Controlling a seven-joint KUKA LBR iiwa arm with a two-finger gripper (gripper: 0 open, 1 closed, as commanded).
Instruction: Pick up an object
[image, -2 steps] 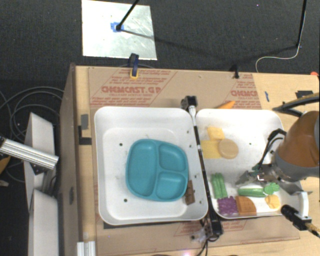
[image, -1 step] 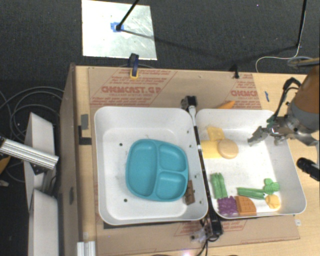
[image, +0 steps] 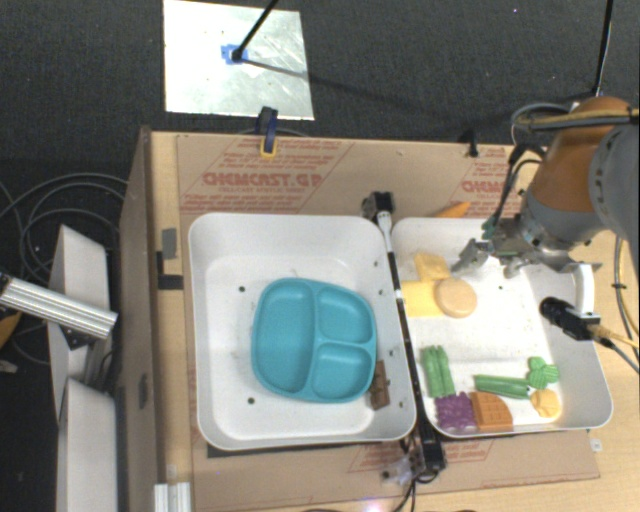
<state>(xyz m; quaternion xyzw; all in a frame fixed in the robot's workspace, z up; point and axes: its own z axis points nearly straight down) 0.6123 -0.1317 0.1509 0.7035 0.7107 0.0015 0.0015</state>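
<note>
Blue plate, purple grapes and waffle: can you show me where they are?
Blue plate (image: 313, 340): camera view, centre divider.
Purple grapes (image: 453, 411): camera view, middle of bunch.
Waffle (image: 491, 410): camera view, top face.

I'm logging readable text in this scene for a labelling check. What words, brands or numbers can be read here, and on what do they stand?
"CHEMCAST GP", red, on the brown board under the bins, above the left bin.
The same red print repeats at the board's upper right and along its front edge: partly hidden, too blurred to read.
</note>
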